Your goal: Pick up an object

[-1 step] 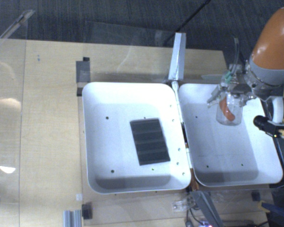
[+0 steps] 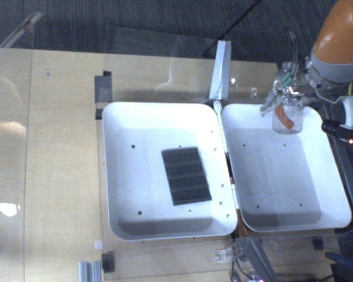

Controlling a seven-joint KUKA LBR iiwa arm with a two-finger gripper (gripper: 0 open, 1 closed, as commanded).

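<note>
A dark grey ridged rectangular block [image 2: 186, 175] lies flat in the middle of the left bin [image 2: 120, 157]. My gripper [image 2: 286, 98] hangs over the far edge of the right bin [image 2: 317, 175], near its back right corner. Directly under the gripper is a small clear cup-like object [image 2: 287, 119] with an orange-red streak in it. From this angle I cannot tell whether the cup is gripped or resting on the bin floor.
A metal divider post [image 2: 220, 69] rises behind the seam between the two bins. Bare white floor fills the right bin in front of the cup. Wooden bench top [image 2: 47, 157] lies to the left of the bins.
</note>
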